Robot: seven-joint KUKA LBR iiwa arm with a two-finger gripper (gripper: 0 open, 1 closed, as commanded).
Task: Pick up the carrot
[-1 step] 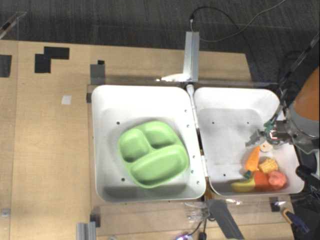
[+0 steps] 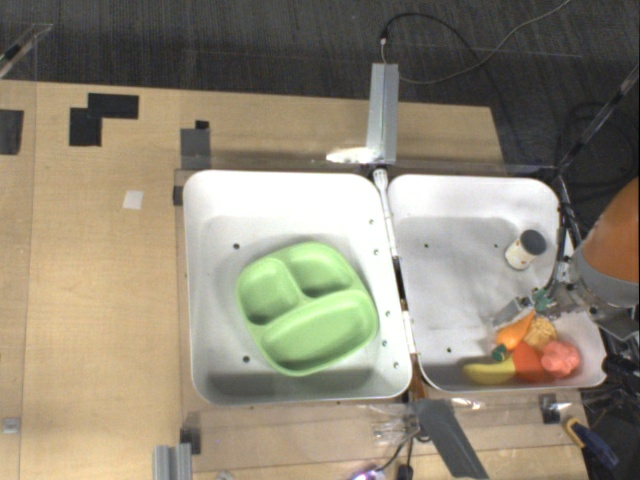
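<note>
The carrot [image 2: 512, 332] lies near the right bin's [image 2: 450, 208] front right corner among toy food. The jaws [image 2: 540, 303] hover beside it; their opening can't be told. It looks light, stiff and smooth; grip mid-body.

You'll find the carrot [image 2: 513, 332] in the right-hand bin [image 2: 450, 268], near its front right corner. It's small and orange, lying tilted, with its green top pointing up-right. It sits packed against other toy food just below it.
</note>
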